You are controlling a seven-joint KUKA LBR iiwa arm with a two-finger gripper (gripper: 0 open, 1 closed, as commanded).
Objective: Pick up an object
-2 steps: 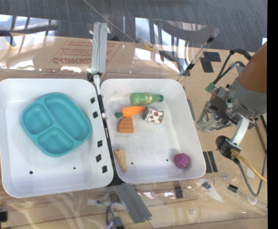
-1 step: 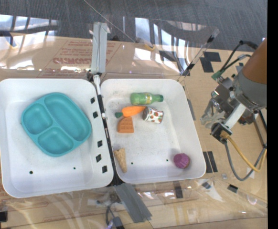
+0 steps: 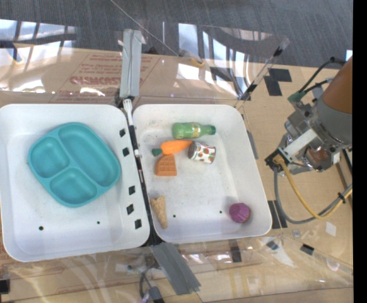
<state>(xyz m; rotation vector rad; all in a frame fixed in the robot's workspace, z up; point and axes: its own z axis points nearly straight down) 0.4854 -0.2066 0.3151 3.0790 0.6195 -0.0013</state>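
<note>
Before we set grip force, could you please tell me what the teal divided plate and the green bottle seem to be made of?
The teal divided plate looks like moulded plastic with a matte finish: uniform colour, soft rounded compartment ridges, no sharp glare. The green bottle seems to be glossy toy plastic, judging by bright highlights along its side, though the view is too small to be sure.
</note>
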